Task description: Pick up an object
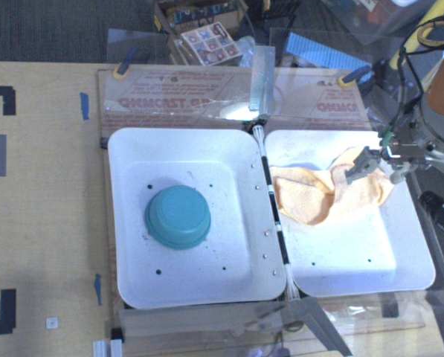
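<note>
The yellow cloth (311, 195) lies crumpled along the right bin's (355, 270) far edge, its long axis running left-right. The hand (372, 163) is over its right end, fingers pinching a raised fold.

Teal bowl (178, 216); orange cloth (311, 197) (white bins (132, 155))

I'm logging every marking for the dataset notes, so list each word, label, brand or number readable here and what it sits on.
Red lettering on the clear panel behind the left bin: too faint and glared to read.
Red lettering on the clear panel behind the right bin: blurred, unreadable.
Printed card with pictures behind the bench: too small to read.
</note>
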